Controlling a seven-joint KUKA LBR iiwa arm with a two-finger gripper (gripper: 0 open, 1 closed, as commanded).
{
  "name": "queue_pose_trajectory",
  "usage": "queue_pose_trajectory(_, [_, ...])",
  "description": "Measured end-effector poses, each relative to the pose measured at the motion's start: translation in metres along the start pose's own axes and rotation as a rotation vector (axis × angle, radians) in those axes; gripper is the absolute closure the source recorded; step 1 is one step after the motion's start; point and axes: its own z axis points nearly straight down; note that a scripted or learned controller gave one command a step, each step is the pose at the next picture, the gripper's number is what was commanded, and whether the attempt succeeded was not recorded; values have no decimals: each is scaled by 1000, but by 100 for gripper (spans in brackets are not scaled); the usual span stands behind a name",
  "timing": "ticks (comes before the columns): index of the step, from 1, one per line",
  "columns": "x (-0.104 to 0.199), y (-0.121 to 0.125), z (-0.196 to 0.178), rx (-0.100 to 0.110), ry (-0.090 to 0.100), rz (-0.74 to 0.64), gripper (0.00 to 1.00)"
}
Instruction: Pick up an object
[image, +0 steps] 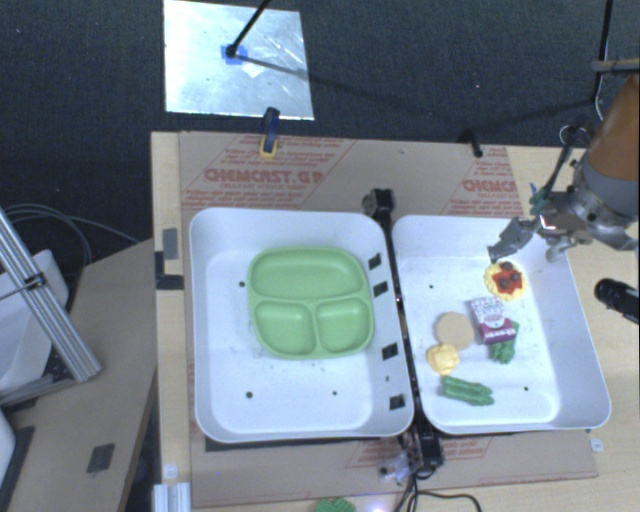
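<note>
You are looking down on a tan worktop (120, 300) covered by a printed cardboard sheet (330, 165), sitting on dark carpet (80, 90). A shiny metal plate (240, 60) is lying on the carpet behind it, and an aluminium frame (35, 300) is standing at the left edge.

Two white bins are sitting side by side. The left bin (225, 400) is holding a green divided plate (308, 302), with its one large compartment toward the back and two small ones toward the front.

The right bin (560, 390) is carrying the small toy foods. A yellow round piece with red and dark toppings (506, 280) is lying near the back right. Just in front of it a purple and white box (490, 317) is touching a green leafy piece (503, 350). A tan round disc (454, 327) is resting beside the box, with a yellow lump (442, 358) touching its front edge. A green bean pod (467, 391) is lying nearest the front, its long axis running left to right and tilting slightly toward the front right.

The pincer (530, 238) is hovering over the back right of that bin, just above the topped yellow piece. You are seeing two fingers spread apart, with nothing between them.
</note>
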Motion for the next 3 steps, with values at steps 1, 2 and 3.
queue_pose_trajectory(1, [-2, -76, 90, 13, 3, 5, 0])
queue_pose_trajectory(2, [-13, -58, 173, -4, -1, 2, 0])
queue_pose_trajectory(3, [-16, -54, 156, -20, -10, 3, 100])
